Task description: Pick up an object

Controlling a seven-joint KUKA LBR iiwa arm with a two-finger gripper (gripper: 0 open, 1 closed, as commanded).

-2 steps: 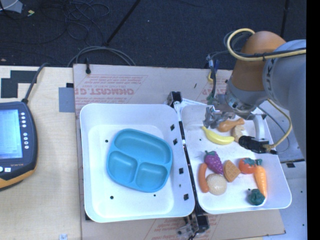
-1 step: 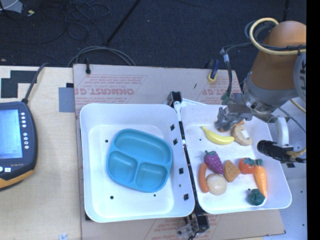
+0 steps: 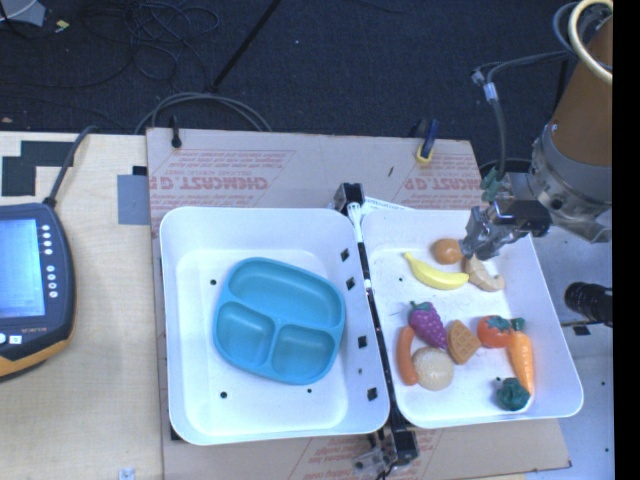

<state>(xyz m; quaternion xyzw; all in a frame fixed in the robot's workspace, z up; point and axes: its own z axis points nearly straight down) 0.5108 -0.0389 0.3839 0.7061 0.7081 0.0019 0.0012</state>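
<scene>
The cardboard (image 3: 300, 173) under the bins carries upside-down printing I cannot read for sure. The gripper (image 3: 483, 240) hangs over the right bin (image 3: 560, 368); its opening is unclear. A banana (image 3: 436, 272) lies just below-left, a beige piece (image 3: 486, 277) directly beneath.

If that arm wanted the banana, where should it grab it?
Probably across the middle of the banana, coming straight down from above. It lies flat on the floor of the right bin as a slim curve, narrowest across its width, with bare floor along its lower side. The end effector hovers just above its right end, by a beige piece.
</scene>
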